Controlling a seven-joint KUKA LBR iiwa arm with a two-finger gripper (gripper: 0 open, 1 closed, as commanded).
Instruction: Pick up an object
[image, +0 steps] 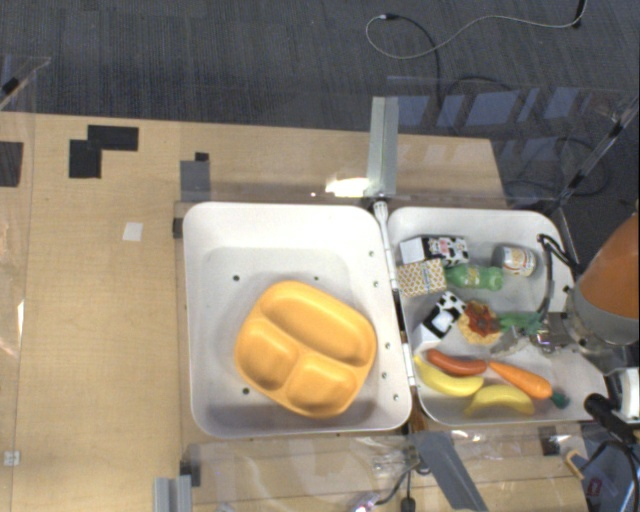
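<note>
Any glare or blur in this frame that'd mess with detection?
Camera view: a bright glare spot sits just behind the left bin; the yellow tray casts only a soft shadow, so the lighting is diffuse; the small items in the right bin look slightly soft.

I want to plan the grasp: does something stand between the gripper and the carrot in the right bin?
Nothing visible does. The gripper sits at the right bin's right side, just above the carrot. A banana lies on the carrot's far side, not between.
</note>
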